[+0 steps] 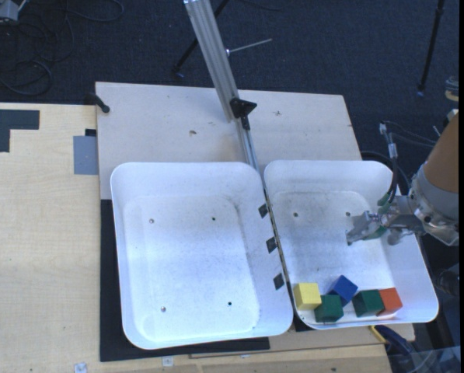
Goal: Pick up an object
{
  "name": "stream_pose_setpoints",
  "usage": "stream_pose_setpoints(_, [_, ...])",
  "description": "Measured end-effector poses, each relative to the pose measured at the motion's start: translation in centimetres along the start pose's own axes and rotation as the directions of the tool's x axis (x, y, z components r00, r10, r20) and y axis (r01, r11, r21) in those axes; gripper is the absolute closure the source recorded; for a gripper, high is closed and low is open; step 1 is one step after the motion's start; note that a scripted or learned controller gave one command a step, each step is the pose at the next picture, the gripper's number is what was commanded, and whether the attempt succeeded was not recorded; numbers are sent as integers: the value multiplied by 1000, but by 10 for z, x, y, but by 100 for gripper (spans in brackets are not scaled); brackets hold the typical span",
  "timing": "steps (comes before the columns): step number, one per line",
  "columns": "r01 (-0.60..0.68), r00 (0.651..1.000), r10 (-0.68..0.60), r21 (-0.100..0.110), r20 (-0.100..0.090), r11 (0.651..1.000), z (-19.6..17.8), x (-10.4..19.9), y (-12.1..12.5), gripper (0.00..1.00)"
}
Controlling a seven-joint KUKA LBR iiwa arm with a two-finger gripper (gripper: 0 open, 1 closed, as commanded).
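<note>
I see five small blocks bunched at the near end of the right-hand shallow white plastic bin (325,179). From left to right they are a yellow cube (308,294), a dark green cube (329,308), a blue cube (344,287) set just behind it and tilted on a corner, a second dark green cube (367,303), and an orange-red cube (390,300). They sit close together, some touching, along the bin's near rim. The second green block is partly hidden by its neighbours, so I cannot make out its full shape.

The grey metal gripper (361,229) reaches in from the right over the middle of this bin, well apart from the blocks and farther from me than they are. It is small and blurred; I cannot tell how it is set, and I see no block in it. Most of the arm is cut off at the right; I can see the grey wrist (430,200) and a bit of the orange band (449,154).

To the left lies the second shallow white bin (130,208), its floor showing a few dark specks. Both bins rest on a pale wooden bench (169,123). A slanted aluminium rail (213,49) rises from the far side between them.
</note>
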State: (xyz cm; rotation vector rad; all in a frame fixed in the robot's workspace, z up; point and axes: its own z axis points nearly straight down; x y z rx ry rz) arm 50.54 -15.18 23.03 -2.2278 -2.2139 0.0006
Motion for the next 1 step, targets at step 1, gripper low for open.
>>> stream_pose_setpoints(1, [3, 1000, -3, 7, 0, 1000, 76, -57, 23, 0])
